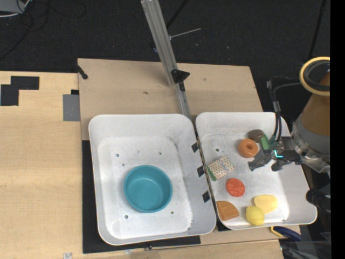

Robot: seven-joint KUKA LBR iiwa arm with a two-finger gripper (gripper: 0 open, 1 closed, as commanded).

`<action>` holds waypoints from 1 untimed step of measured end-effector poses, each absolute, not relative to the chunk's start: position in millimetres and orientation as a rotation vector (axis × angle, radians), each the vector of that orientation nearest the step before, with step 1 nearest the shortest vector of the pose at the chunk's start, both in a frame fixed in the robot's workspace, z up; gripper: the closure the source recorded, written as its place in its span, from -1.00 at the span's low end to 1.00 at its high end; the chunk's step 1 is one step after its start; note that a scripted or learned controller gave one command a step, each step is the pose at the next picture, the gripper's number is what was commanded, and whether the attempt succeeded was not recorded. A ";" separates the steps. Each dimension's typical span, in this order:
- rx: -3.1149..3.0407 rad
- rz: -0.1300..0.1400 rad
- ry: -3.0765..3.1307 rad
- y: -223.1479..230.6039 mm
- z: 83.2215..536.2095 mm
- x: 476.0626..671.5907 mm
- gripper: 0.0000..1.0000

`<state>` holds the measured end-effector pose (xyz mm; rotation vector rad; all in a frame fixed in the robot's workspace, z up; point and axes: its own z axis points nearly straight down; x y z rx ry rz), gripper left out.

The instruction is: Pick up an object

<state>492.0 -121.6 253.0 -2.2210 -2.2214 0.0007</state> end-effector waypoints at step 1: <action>-2.221 0.001 -2.221 -121.6 253.0 491.9 -1.00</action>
